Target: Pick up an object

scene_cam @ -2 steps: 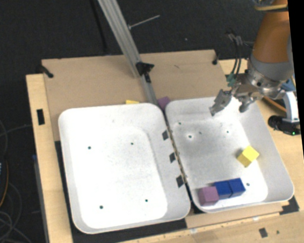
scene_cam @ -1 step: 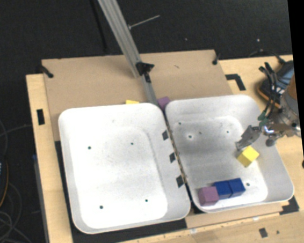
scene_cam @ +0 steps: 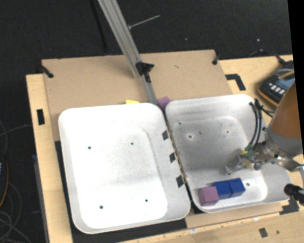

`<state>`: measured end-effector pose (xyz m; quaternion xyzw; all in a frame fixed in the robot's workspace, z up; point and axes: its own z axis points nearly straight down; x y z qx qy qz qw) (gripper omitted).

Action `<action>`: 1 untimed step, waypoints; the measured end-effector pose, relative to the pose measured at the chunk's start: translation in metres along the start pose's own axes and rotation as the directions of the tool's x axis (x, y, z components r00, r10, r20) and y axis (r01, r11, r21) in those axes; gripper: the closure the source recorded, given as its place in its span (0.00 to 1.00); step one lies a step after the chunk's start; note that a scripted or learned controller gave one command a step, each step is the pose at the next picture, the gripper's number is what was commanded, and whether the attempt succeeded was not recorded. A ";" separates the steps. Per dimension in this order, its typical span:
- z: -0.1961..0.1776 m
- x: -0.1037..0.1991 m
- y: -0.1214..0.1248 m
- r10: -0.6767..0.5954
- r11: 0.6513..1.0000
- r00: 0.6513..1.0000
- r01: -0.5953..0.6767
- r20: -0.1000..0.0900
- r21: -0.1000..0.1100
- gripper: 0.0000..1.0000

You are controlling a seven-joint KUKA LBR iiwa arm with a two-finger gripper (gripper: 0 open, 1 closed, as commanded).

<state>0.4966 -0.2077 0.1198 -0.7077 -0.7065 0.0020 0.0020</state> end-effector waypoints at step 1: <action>-0.004 0.001 0.002 0.001 1.000 1.000 -0.001 0.001 -0.008 0.00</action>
